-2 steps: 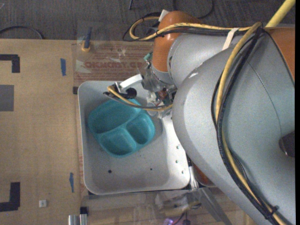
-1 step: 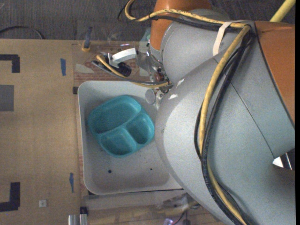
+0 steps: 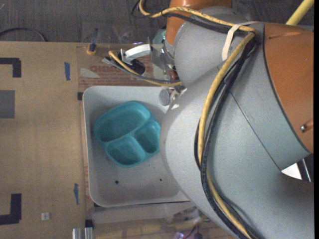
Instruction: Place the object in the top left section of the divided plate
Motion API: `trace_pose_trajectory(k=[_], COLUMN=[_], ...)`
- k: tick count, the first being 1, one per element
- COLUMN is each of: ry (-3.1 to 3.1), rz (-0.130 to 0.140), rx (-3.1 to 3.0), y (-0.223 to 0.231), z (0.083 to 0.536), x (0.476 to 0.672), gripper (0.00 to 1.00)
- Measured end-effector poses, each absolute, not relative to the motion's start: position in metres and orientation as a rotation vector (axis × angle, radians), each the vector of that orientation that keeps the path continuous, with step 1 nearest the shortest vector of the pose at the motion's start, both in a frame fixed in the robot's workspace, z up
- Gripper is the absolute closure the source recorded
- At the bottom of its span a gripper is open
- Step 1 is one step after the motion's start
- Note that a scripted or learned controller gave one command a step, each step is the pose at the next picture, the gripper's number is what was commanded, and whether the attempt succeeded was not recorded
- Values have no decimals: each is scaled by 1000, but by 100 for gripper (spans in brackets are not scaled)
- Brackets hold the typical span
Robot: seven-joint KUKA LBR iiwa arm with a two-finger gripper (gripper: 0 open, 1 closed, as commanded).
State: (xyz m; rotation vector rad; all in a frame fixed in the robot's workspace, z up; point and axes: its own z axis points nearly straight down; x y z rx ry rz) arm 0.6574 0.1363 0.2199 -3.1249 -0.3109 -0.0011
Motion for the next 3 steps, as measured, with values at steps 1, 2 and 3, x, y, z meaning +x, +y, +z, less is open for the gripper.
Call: trace_pose_trajectory(k=[1, 2, 3], ry=[-316, -308, -302], rz=[1, -1, -1], rx=[-3124, -3127, -3126], y=[113, 100, 98], z=[219, 279, 288], x=[660, 662, 662], gripper=[100, 100, 100])
